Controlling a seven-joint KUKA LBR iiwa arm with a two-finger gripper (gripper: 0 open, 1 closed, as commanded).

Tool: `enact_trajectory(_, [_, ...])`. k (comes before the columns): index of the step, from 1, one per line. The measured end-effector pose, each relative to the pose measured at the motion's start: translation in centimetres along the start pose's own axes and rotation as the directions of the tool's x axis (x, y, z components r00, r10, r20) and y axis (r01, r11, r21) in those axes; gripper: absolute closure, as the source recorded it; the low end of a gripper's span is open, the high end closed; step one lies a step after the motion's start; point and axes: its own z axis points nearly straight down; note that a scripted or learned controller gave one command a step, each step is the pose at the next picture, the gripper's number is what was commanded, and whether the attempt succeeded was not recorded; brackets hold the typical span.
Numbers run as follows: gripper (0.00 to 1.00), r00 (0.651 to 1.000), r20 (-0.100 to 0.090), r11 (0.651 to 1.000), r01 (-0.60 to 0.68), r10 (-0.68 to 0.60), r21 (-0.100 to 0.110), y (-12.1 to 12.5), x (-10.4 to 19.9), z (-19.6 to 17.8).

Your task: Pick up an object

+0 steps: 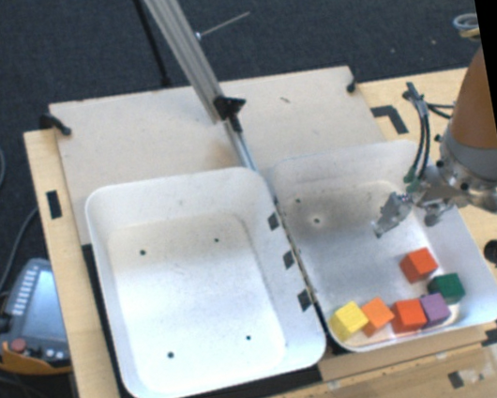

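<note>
Several small cubes lie in the right bin [321, 180], near its front edge. An orange-red cube [419, 264] sits alone, with a green cube [447, 287] just right of and nearer than it. Along the front wall stand a yellow cube [350, 318], an orange cube [376, 314], a red cube [408, 315] and a purple cube [435, 307] in a row. My gripper [411, 213] hangs over the bin's right middle, behind the orange-red cube and apart from it. It is open, with nothing between its fingers.
The left bin [196, 279] lies beside the right one, sharing a middle rim. A slanted aluminium post [189, 51] rises from the back of the bench. Cables and a handheld pendant [31, 317] lie on the floor at left.
</note>
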Motion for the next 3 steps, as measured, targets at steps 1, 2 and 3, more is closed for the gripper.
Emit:
enact_trajectory(1, [0.00,1.000,-0.001,1.000,0.000,0.000,0.011,-2.1,-3.3,7.7])
enact_trajectory(2, [0.00,1.000,0.001,1.000,0.008,-0.008,-0.002,-1.8,-5.2,11.8])
enact_trajectory(3, [0.00,1.000,-0.002,1.000,0.008,-0.008,0.002,-2.2,-2.9,10.5])
